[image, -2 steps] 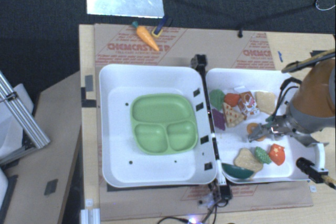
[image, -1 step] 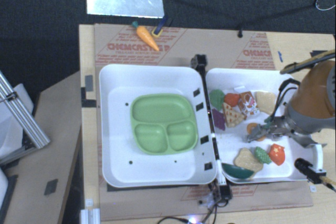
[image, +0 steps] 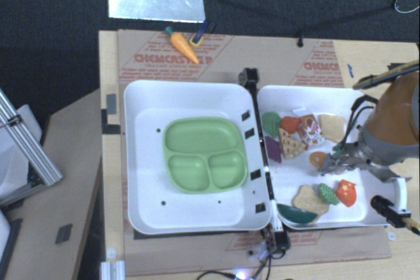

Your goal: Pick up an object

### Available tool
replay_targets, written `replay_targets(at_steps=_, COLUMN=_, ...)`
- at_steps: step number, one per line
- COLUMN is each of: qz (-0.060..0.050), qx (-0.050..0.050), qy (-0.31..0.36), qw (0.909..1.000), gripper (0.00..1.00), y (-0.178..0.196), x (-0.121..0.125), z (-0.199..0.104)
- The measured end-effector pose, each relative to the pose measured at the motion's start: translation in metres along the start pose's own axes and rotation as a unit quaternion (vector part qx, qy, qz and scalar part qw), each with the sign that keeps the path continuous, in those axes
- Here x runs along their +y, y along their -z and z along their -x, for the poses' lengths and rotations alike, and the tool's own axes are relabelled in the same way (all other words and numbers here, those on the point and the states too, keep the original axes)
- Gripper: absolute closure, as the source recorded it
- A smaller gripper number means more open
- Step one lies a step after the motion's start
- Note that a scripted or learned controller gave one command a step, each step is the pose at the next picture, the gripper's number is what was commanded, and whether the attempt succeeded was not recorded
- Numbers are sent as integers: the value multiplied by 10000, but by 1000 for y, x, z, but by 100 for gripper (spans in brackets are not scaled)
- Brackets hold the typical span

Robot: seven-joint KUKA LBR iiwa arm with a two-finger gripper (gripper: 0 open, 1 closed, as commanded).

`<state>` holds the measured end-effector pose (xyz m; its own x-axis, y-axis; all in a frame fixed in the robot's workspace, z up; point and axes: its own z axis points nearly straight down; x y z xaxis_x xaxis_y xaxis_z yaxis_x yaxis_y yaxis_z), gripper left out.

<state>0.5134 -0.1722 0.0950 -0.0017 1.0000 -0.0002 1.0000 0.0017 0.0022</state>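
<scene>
I am hovering my fingers in the right bin, beside an orange piece at 9 o'clock; I cannot tell their spread.

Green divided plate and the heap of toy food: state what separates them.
In the camera view, the two bins' adjoining white walls, carrying black clips, run between the green divided plate and the heap of toy food.
</scene>
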Motion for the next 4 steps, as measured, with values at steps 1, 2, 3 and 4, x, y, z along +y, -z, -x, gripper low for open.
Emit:
replay_targets(at_steps=1, qz=21, qx=-12, qy=6, qw=10000, gripper=100, y=62, x=-1, z=7)
replay_targets(at_steps=2, qz=22, qx=-13, qy=7, qw=10000, gripper=100, y=108, x=-4, z=13)
replay_targets(at_steps=3, qz=14, qx=-9, qy=12, qw=10000, gripper=100, y=131, x=-2, z=14)
replay_targets(at_steps=4, qz=8, qx=3, qy=39, qw=10000, gripper=100, y=121, x=28, z=-28)
